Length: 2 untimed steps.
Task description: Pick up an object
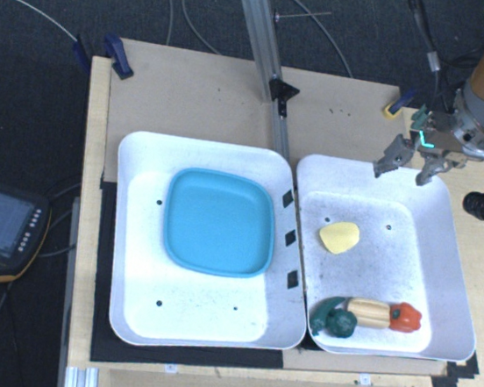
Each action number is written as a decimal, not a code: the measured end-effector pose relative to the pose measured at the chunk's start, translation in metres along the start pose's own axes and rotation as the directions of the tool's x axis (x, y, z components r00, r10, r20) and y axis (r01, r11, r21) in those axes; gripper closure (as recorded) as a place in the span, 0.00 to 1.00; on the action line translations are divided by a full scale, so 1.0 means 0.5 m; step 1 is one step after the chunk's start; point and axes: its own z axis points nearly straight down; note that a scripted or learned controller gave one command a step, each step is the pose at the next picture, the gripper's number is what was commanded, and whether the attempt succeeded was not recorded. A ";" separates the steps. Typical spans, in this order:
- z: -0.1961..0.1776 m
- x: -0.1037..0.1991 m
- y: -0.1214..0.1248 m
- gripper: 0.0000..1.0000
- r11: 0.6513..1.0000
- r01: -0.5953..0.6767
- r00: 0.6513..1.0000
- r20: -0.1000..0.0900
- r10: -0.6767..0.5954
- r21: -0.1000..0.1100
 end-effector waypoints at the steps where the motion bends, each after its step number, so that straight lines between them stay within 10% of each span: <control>1: 0.000 0.000 0.000 0.00 1.000 0.000 1.000 0.000 0.000 0.000; 2: 0.089 0.005 -0.014 0.00 1.000 0.000 1.000 0.000 0.000 0.004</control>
